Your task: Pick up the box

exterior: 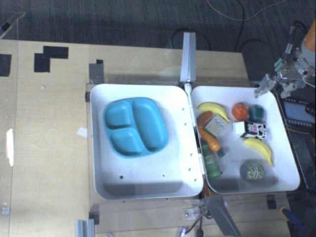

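The right bin [289, 147] holds two box-like items. A small box with a fine checkered face [216, 125] lies near the bin's left side, between a banana [213, 108] and an orange carrot [210, 138]. A black-and-white patterned box [256, 130] sits right of centre, with a small white block [239, 128] against it. My gripper [277, 84] hovers over the bin's far right corner, above and right of both boxes. Its fingers are spread and hold nothing.
Also in the right bin are a red tomato [239, 111], a dark green item [256, 113], a second banana [261, 148], a green can [253, 172] and a green bottle [212, 163]. A blue divided plate [136, 126] lies in the left bin [98, 147].
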Available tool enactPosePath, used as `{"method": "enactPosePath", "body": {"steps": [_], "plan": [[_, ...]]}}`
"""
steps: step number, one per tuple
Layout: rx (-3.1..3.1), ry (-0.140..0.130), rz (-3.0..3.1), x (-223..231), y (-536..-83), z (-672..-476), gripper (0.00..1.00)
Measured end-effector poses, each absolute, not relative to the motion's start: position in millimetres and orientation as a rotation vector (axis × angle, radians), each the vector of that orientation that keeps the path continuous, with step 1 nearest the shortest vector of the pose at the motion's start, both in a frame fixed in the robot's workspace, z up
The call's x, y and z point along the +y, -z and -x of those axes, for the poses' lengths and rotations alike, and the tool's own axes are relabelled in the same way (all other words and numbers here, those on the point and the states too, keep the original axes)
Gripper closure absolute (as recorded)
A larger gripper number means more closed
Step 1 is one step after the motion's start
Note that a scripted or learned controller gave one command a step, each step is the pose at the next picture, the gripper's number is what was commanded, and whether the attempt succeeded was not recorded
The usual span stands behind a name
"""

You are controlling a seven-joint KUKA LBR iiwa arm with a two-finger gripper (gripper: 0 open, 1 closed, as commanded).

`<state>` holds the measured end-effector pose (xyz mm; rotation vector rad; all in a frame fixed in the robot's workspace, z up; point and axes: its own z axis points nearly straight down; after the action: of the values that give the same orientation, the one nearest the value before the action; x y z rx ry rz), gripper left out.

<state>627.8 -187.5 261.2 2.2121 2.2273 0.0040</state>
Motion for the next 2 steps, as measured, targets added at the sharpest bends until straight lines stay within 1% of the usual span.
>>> {"method": "enactPosePath", "body": {"steps": [1, 2], "plan": [[2.031, -0.005, -2.392, -141.5, -375.9, -644.1, 0.0], [2.044, -0.006, -2.377, -139.3, -385.2, -646.9, 1.0]]}}
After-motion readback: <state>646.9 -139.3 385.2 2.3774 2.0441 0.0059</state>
